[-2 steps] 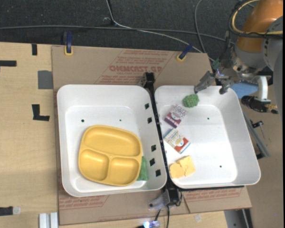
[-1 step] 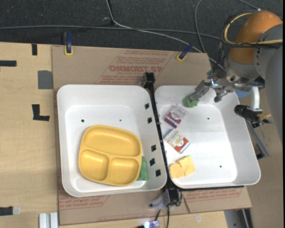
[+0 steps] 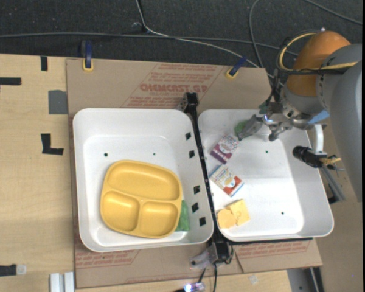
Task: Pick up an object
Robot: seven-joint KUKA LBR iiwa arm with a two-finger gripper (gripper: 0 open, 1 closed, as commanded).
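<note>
Lying flat: cardboard sheet (image 3: 170, 84) under both bins (image 3: 88, 132).

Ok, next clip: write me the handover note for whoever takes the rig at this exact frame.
Gripper: over the back of the right bin, near a small green object; open or shut can't be judged, nothing visibly held.
Right bin: purple packet, white carton with red and blue print, yellow cheese-like piece.
Left bin: yellow divided plate, with a green item tucked at its right edge.
Done: no pick visible.
Left: grasp and lift one object.
</note>
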